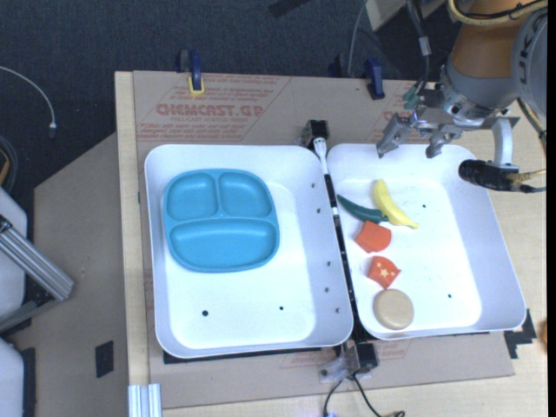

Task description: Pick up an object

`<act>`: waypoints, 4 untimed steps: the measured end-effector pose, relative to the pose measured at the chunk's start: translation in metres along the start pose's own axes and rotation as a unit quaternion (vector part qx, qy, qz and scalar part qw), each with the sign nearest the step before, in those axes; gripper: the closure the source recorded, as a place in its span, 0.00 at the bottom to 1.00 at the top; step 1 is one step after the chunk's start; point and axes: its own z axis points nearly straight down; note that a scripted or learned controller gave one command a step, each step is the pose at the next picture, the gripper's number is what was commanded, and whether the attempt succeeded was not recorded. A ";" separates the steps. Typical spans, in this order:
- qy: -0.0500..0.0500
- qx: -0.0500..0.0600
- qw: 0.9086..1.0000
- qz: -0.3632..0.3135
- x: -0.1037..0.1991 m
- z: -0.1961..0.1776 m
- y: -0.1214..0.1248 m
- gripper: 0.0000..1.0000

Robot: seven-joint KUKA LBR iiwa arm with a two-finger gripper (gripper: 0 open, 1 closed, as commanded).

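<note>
The right bin holds a yellow banana, a dark green bean-like piece, an orange-red chunk, a red piece with a light mark and a tan round disc. My gripper hangs over the bin's far edge, above and behind the banana. Its two fingers stand spread apart with nothing between them.
The left bin carries a blue divided plate. A black clip sits where the bins meet at the back. Blue clamps hold the cardboard base. Cables trail behind the arm at the upper right.
</note>
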 end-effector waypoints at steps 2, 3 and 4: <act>0.001 0.004 1.000 0.000 -0.004 0.123 -0.007 0.00; 0.000 0.002 1.000 0.000 -0.003 0.141 -0.008 0.00; 0.000 -0.001 1.000 0.000 -0.003 0.128 -0.006 1.00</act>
